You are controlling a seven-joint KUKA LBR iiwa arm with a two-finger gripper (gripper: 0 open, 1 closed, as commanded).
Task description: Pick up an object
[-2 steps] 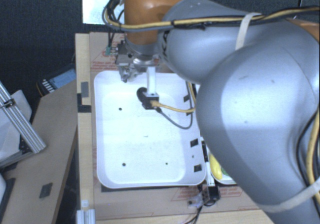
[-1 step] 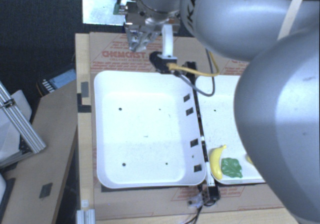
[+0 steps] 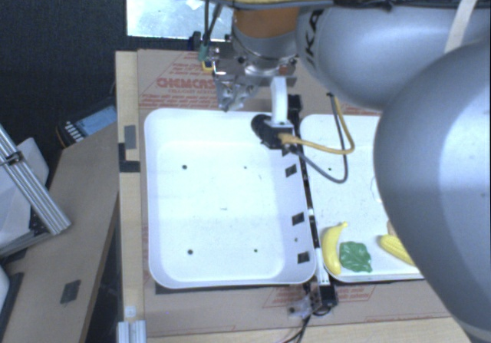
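My gripper hangs over the far rim of the left bin, just beneath the orange band of the arm, and I see nothing held below it. In the near corner of the right bin lie a curved yellow banana-like piece and a green lump touching it. A second yellow piece sits to their right, partly hidden by the large grey arm link that covers most of that bin.
A yellow cable and a black fitting hang over the wall between the bins, which carries black clips. Brown cardboard lies under the bins. An aluminium rail and a blue item stand off to the left.
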